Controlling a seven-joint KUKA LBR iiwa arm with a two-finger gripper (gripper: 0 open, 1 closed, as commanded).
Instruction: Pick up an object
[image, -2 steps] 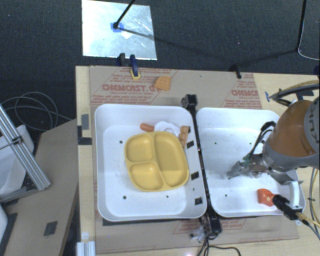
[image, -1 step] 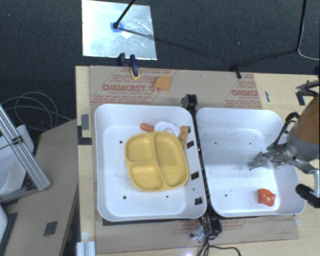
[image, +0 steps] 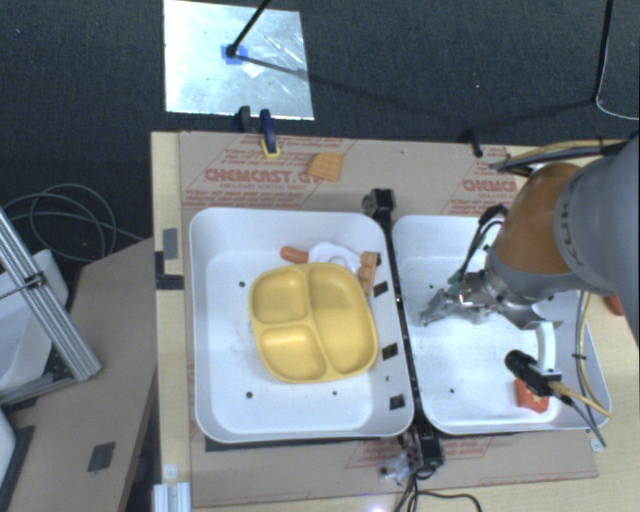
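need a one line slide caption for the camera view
KUKA arm's tool low over the right bin, while a yellow divided plate lies in the left bin.

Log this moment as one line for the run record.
arm: over right white bin | gripper: low over bin floor | yellow divided plastic plate: left white bin | small orange block: right bin, untouched

— What does the arm (image: 600, 220) look like?
— A bulky grey link, with a broad orange band (image: 535, 225) above the wrist.
— And lower down?
— Black cables loop past a metallic claw (image: 432, 308); a white bracket (image: 545, 345) carries a black-and-orange fitting.
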